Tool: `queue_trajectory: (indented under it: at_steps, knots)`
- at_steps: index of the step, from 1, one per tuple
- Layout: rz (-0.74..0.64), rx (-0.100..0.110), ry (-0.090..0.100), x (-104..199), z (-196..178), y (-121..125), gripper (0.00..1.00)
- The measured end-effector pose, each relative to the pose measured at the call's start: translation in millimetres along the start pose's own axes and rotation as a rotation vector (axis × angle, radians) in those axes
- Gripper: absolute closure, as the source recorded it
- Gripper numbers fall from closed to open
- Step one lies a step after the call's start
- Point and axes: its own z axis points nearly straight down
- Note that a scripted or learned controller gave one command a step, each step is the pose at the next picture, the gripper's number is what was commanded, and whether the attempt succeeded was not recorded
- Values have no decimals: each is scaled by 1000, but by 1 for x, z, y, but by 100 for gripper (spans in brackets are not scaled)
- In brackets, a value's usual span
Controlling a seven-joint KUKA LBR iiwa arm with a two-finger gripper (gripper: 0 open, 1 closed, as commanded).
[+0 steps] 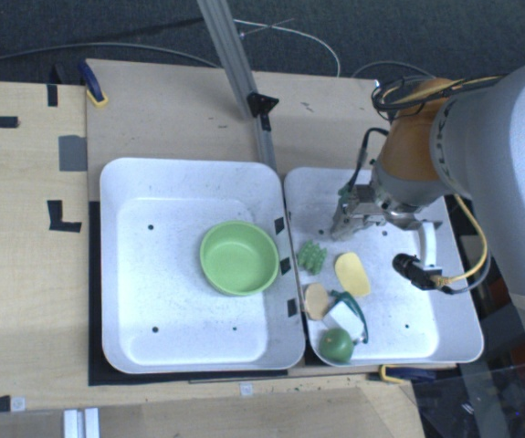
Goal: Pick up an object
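Note:
The right bin (399, 336) holds a small cluster of objects. A green broccoli-like piece (312, 257) lies near its left wall. Beside it are a yellow oblong piece (352, 275), a tan piece (316, 300), a white item with a dark green band (346, 316) and a green ball (337, 344). My gripper (346, 224) hangs low over the bin's upper left part, just above and right of the broccoli piece. I see nothing between its fingers.
The left bin (152, 336) holds a green bowl (238, 257). A grey slanted pole (235, 53) crosses above the bins at the back. The grey arm with its orange band (417, 144) fills the upper right, with cables beside it.

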Motion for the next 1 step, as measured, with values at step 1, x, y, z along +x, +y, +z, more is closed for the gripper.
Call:
queue_trajectory:
  at_steps: [1]
  knots:
    - [1, -8, 0, 6, -59, 8, 100]
